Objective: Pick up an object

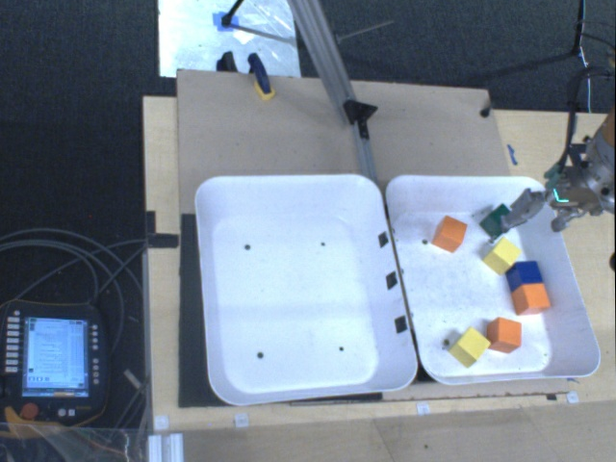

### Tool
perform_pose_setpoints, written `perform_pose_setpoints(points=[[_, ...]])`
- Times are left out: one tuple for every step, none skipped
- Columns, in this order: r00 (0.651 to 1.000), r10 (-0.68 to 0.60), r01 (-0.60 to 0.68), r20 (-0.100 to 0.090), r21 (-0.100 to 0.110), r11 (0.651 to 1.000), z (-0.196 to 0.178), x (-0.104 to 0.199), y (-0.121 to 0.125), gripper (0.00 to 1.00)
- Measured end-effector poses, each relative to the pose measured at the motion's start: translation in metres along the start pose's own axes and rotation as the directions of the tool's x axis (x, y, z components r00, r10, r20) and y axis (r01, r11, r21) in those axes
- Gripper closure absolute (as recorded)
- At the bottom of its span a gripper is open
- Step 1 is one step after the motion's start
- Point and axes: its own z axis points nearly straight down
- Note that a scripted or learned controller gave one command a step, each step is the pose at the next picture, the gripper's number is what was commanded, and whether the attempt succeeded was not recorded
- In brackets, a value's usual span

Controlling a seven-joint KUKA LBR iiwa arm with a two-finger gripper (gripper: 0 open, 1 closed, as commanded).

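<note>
The right bin [568, 354] holds several blocks. An orange one [449, 233] lies at its upper middle, with a green one [494, 221] just to its right. A yellow block [501, 255], a blue block [524, 274] and a second orange block [530, 298] run down the right side. A third orange block [503, 334] and another yellow one [470, 346] sit near the front. My gripper [541, 215] hangs over the bin's upper right corner, open, fingers spread. Its left fingertip [523, 207] is right beside the green block, which is not between the fingers.
The left bin [289, 287] lies beside the right one, with black clips [392, 279] along the shared wall. A grey pole [327, 51] slants over the back of the bench. A teach pendant [53, 359] and cables lie on the floor at left.
</note>
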Motion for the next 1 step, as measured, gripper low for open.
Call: perform_pose_setpoints(points=[[1.0,0.003,-0.003,0.0,0.004,1.0,0.0426,0.0038,-0.0037,0.0]])
